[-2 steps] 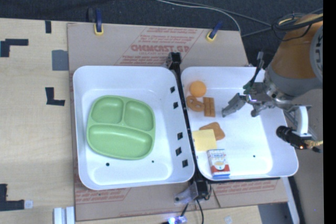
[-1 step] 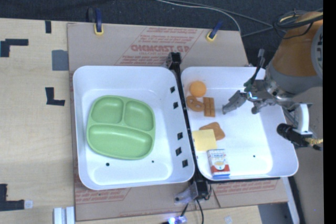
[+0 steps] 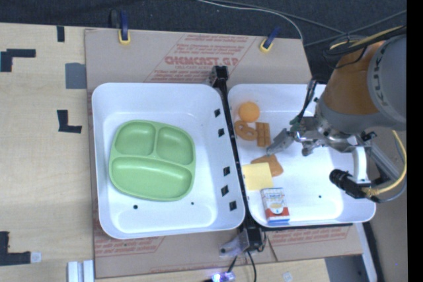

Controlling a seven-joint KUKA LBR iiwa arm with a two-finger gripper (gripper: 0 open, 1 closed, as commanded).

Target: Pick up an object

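The left bin holds a green plate with three compartments, lying flat near the middle; I think it is there as a place to receive things, since nothing lies on it. A black divider runs between the two bins. The right bin carries the small objects, grouped along its left side: an orange ball at the top, a pretzel just below it with a brown block beside it, then a yellow block touching a brown piece, and a small carton near the front wall. They are close together, so a clean grasp of one looks difficult. The arm enters from the right and bends down over this bin, the wrist tilted toward the left. The gripper reaches low, just above the brown piece and beside the brown block; its fingers seem narrowly apart and nothing is seen between them. Probably the brown piece is the target, not yet taken.
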